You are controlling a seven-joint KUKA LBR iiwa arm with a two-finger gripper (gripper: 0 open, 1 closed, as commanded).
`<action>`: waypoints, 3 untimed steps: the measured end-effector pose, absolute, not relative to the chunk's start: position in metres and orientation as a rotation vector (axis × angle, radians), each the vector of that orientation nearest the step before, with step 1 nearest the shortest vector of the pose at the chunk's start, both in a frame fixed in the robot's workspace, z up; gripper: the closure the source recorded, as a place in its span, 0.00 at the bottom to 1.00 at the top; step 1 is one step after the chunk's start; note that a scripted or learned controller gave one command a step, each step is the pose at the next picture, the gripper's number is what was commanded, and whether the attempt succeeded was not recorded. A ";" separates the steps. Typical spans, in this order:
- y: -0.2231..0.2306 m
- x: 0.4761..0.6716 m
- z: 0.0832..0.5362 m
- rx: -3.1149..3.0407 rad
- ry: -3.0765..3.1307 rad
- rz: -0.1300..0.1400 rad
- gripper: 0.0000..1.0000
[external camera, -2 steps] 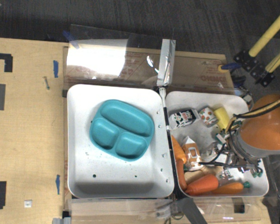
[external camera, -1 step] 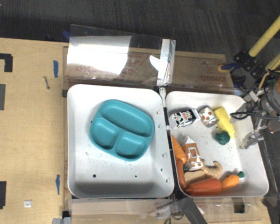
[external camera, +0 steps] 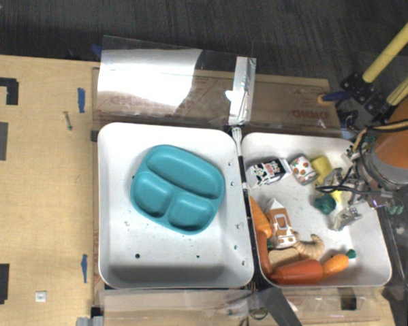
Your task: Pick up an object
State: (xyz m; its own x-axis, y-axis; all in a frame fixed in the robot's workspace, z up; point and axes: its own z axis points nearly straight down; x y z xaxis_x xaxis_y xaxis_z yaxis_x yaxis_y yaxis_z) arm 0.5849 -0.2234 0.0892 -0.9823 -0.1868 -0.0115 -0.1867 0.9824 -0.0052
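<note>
The right bin point(external camera: 371, 236) holds several small toys. Among them are a black-and-white toy point(external camera: 268, 171), a red-dotted white piece point(external camera: 300, 169), a yellow block point(external camera: 321, 165) and a small teal piece point(external camera: 323, 203). An orange carton point(external camera: 280, 224), a tan curved piece point(external camera: 313, 247) and a carrot point(external camera: 335, 262) lie toward the front. My gripper point(external camera: 340, 200) is low over the bin's right half, right beside the teal piece and a yellow bit point(external camera: 335, 195). Cables and the wrist hide its tips, and I see nothing clearly held.
The left bin point(external camera: 117, 250) carries a teal divided plate point(external camera: 177, 187). A clear plastic sheet point(external camera: 150, 81) lies behind the bins. The arm's orange band point(external camera: 401, 147) hangs over the right bin's far right corner. A tan board point(external camera: 32, 184) lies to the left.
</note>
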 end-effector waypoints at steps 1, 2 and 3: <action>-0.153 0.572 0.089 -0.296 3.116 0.001 0.00; -0.189 0.514 0.089 -0.498 3.096 -0.004 0.00; -0.186 0.519 0.102 -0.504 3.081 -0.009 1.00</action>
State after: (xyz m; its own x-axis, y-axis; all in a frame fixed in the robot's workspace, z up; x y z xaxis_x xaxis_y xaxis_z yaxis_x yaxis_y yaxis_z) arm 0.5189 -0.1863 0.1021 -0.9477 -0.3185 -0.0184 -0.3184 0.9479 -0.0089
